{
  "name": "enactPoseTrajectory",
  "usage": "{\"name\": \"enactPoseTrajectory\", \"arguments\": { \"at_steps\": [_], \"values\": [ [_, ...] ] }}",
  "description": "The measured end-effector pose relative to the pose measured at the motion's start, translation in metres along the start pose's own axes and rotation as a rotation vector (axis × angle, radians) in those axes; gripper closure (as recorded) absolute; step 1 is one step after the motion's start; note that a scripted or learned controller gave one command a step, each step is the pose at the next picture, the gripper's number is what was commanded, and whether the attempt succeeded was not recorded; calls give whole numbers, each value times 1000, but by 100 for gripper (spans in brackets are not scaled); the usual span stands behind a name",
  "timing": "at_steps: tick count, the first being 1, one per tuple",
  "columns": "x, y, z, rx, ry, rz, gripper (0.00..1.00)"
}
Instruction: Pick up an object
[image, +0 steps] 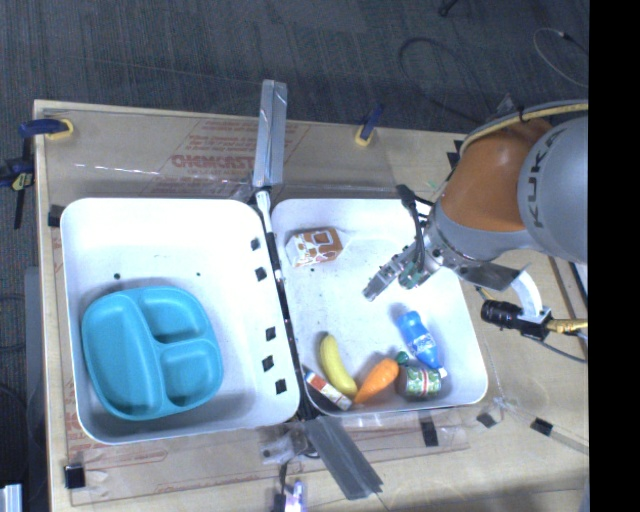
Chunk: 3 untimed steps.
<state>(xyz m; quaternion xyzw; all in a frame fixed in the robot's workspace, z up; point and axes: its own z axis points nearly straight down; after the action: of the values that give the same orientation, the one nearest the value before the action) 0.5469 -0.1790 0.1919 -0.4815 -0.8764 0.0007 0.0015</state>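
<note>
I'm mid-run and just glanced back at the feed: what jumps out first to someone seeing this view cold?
The grey arm with its orange band comes in from the right, its gripper hanging over the middle of the right bin. Next, the big blue divided tray filling much of the left bin. Then the colourful cluster along the right bin's near edge: banana, carrot and blue bottle.

Even overhead light is washing out the white bins (160, 225) — soft shadows are pooling beneath the blue tray (150, 350), edges slightly blurring.
</note>
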Motion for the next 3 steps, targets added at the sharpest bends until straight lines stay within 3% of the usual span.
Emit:
{"name": "enactPoseTrajectory", "arguments": {
  "at_steps": [1, 2, 3],
  "values": [
    [0, 0, 0, 0, 0, 0, 0],
    [4, -66, 41, 2, 3, 98, 0],
    [11, -75, 103, 0, 2, 99, 0]
  ]
}}
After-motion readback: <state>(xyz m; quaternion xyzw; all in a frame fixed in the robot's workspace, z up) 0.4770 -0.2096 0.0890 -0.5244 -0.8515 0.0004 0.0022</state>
